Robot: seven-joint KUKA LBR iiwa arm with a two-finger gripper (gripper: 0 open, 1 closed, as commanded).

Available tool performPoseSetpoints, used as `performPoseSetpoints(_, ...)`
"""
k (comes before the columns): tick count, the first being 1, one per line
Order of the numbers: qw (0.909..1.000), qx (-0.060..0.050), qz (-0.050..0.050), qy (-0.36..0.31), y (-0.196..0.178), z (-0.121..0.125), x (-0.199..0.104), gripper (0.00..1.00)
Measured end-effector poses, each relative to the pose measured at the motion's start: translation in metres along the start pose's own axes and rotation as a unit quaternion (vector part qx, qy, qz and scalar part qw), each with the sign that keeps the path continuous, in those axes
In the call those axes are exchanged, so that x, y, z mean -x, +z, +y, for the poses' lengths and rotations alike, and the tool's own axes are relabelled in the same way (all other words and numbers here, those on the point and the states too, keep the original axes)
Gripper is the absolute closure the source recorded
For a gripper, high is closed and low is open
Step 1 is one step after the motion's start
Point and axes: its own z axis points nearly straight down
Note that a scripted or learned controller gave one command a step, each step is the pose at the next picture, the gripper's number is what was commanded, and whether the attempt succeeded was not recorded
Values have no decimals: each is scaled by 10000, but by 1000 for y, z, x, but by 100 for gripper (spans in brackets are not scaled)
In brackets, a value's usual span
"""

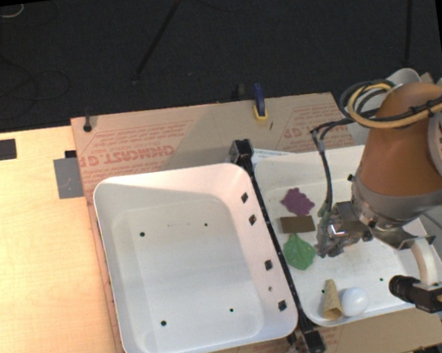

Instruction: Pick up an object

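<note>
Far left there's bare pale wood counter (29, 264) with a few dark patches near its top edge, then a sheet of cardboard (167, 142) with red print that both bins sit on. The left bin (119, 202) is a shallow white tray with a handful of small dark holes in its floor, and black clips run down the seam where it meets the right bin (369, 302). All the stuff is in that right one: a purple lumpy piece (296, 200) near the top, a flat brown rectangle (297, 224) just below it, a green leaf-shaped thing (298, 252) under that and touching or nearly touching the brown one, then down by the front wall a tan cone (330, 299) right beside a white ball (354, 301). The gripper (333, 237) hangs low over the bin floor just right of the green and brown pieces, but it's a dark tangle of metal and cable from here, so I honestly can't tell how the jaws stand. The fat orange band (400, 142) of the arm looms on the right.
</note>
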Motion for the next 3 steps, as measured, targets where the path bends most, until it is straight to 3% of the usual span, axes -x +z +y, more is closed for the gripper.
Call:
performPoseSetpoints(1,9999,100,-5,-111,-93,-2,-52,100)
performPoseSetpoints(2,10000,54,-20,-27,-59,-1,64,100)
performPoseSetpoints(3,9999,86,0,-125,-88,-1,-20,100)
